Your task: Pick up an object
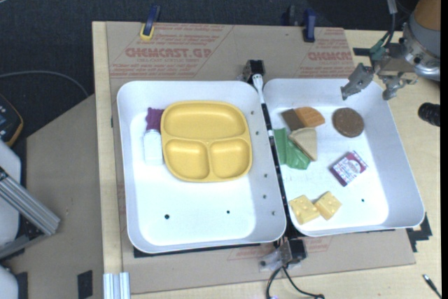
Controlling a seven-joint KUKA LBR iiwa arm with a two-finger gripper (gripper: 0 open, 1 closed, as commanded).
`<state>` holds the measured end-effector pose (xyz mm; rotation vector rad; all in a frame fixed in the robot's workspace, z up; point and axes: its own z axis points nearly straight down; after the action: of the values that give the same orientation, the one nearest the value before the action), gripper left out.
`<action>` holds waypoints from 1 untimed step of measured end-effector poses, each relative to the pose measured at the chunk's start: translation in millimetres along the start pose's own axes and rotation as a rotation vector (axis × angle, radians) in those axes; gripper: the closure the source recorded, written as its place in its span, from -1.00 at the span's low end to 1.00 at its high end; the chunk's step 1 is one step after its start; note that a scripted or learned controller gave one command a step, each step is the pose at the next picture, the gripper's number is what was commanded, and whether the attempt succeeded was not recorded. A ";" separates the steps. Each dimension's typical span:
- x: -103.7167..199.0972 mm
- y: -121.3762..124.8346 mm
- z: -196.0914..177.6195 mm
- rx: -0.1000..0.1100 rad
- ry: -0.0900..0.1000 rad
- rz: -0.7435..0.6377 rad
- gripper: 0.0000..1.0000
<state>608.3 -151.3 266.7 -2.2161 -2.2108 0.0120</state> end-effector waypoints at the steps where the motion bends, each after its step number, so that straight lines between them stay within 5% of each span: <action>1: 0.1 1.9 -7.1 -0.013 -0.002 -0.002 -1.00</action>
<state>610.3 -151.2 273.8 -2.2211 -2.2207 0.0007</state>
